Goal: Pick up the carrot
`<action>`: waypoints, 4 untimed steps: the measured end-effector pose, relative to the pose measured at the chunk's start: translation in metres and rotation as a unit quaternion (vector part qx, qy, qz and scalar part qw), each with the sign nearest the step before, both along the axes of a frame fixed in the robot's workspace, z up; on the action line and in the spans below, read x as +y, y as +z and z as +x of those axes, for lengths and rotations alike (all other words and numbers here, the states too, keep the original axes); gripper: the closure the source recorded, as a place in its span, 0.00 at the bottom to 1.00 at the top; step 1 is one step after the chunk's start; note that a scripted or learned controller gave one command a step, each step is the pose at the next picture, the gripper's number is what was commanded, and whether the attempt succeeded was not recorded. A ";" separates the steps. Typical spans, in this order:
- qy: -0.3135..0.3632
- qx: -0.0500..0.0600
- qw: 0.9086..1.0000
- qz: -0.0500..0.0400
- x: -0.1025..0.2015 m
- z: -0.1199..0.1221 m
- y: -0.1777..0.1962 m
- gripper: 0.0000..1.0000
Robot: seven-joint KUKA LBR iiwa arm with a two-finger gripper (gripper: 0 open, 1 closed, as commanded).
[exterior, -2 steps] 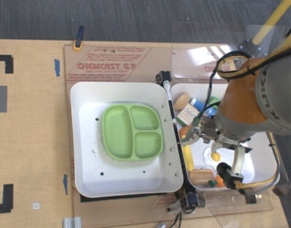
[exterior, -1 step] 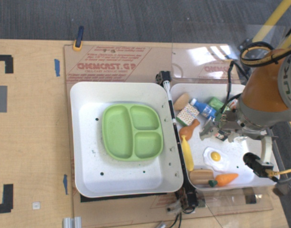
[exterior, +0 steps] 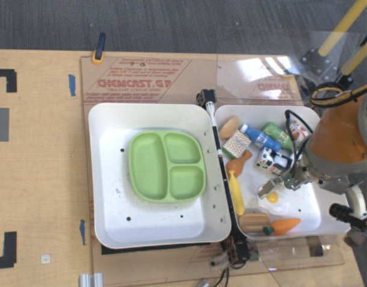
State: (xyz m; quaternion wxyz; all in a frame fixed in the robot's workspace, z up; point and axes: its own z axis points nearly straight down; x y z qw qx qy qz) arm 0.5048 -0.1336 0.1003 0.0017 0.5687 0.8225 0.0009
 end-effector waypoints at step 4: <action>0.355 -0.004 0.935 -0.006 0.005 -0.019 -0.011 0.00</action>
